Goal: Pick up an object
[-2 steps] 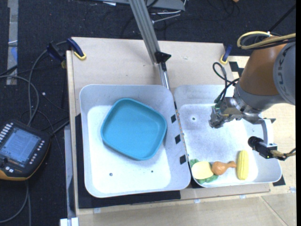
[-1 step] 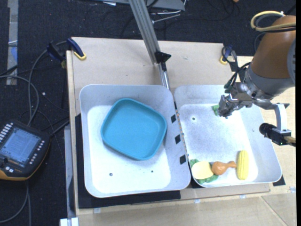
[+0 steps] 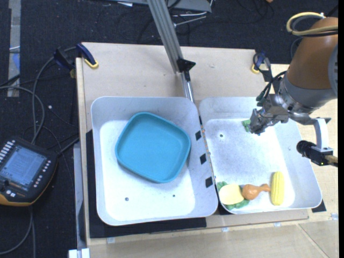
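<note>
My gripper (image 3: 257,126) hangs low over the far part of the right bin (image 3: 236,106), right beside a small green object (image 3: 245,125) that peeks out at its left side. Whether the green object is between the fingers cannot be made out. At the bin's near edge lie a yellow corn cob (image 3: 277,187), an orange gourd-shaped toy (image 3: 252,190) and a pale yellow piece with a green rim (image 3: 231,194).
A blue square plate (image 3: 153,147) lies tilted in the left bin (image 3: 107,198). A slanted metal pole (image 3: 171,34) rises from the bench behind the bins. Clamps (image 3: 260,62) sit at the bench's far corners. A teach pendant (image 3: 21,170) lies at the left.
</note>
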Controlling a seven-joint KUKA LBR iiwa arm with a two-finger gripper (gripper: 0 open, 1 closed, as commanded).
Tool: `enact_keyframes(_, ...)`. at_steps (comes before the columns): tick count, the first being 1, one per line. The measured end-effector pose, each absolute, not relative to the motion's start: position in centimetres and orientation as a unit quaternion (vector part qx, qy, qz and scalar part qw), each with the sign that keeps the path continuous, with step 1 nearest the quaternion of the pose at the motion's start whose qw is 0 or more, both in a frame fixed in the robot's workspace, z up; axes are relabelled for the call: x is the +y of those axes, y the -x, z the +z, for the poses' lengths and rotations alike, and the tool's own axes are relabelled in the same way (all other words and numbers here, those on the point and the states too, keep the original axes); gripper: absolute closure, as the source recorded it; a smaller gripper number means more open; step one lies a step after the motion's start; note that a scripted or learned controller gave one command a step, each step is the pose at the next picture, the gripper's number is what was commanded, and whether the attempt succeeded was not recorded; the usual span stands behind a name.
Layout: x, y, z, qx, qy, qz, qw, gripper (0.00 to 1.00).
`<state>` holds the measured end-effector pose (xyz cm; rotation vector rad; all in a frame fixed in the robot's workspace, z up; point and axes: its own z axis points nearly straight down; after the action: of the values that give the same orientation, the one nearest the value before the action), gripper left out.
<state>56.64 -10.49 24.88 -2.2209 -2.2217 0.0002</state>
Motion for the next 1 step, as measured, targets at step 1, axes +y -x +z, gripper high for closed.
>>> enact_keyframes(1,-6.09,-55.46,23.83,-0.708,0.706,0.0002,0.001,1.0)
